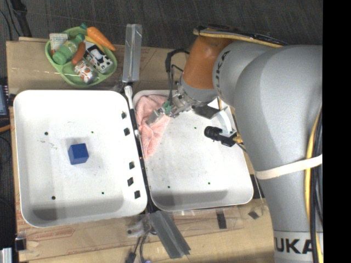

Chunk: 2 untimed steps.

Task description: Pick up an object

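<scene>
Toward the middle of the left bin (33, 201), slightly nearer its left wall, I log a blue cube (78, 153) sitting flat and alone, well apart from the tool. Beyond that bin's far edge, on the bench's far-left corner, stands a green bowl (50, 58) of toy food; the packets in it carry print too small for me to read. Across the divider, the pink cloth (151, 130) lies crumpled in the right bin (208, 196), bunched into the far-left corner and trailing along the left wall, so its long axis runs from the far edge toward the near edge. The gripper (166, 111) sits at the cloth's far, right-hand part, over its edge. I cannot tell from this slant whether it touches the fabric or hangs just above it. Whether the tool is released or clenched I also cannot tell, and no cloth is visibly held. I judge the cloth to be the object in hand, since it lies directly under and to the left of the tool while the cube is a full bin away. The coming move therefore turns on a short descent, biased left toward the thicker folds. The arm (263, 92) enters from the right, with its orange band (200, 64) above the wrist. At its base the letters "UKA" (293, 246) are legible.
</scene>
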Tool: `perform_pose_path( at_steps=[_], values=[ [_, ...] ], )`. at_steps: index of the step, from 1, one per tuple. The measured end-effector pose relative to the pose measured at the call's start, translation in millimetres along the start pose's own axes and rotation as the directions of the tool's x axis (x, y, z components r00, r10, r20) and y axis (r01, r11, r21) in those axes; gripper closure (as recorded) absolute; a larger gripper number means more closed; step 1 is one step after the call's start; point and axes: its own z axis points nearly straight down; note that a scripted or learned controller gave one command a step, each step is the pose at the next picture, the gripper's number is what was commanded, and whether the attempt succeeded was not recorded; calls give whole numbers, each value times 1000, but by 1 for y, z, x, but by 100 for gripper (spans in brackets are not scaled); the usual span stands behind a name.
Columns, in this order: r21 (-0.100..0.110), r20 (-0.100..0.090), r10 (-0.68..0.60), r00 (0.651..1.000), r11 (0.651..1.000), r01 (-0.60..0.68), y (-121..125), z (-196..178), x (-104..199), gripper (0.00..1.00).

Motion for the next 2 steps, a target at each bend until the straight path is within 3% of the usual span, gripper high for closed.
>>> perform_pose_path(
  at_steps=[1,2],
  values=[
    [0,-2,89,996,996,-89,-4,-3,-8,0],
    [0,-1,-1,1000,1000,1,0,0,-2,0]
  ],
)
